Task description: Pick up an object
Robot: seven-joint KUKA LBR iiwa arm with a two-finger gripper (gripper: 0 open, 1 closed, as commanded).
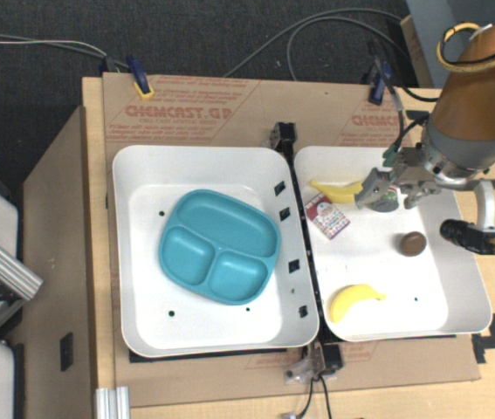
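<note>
- The grey arm with its orange band (478, 55) reaches in from the right and hangs over the far part of the right-hand shallow white bin (457, 317).
- Its two-finger gripper (389, 195) sits low over the bin floor, just right of a yellow banana-shaped piece (336, 189) lying near the bin's far left corner.
- The step in hand looks like the approach or descent for a grasp; nothing appears lifted yet.
- From this slant the gripper's spread cannot be told, nor whether anything is caught in it. A small greyish-green shape lies right under it, too blurred to identify.
- The likeliest target is that far banana piece: smooth, curved, bright yellow, lying flat with one tip pointing toward the gripper.
- Other candidates in the same bin:
  - a small flat packet with a red and white printed face (328, 216), just near of the far banana piece and close to the bin's left wall;
  - a small dark brown round object (412, 243), toward the right;
  - a second yellow banana-shaped piece (352, 300), near the bin's near edge, well apart from the gripper.
- The left-hand white bin (134, 234) bears a teal plastic divided plate (219, 245), well away from the arm.
- The next move probably calls for centring over one object, closing, and lifting straight up; a curved smooth piece may slip out.
</note>
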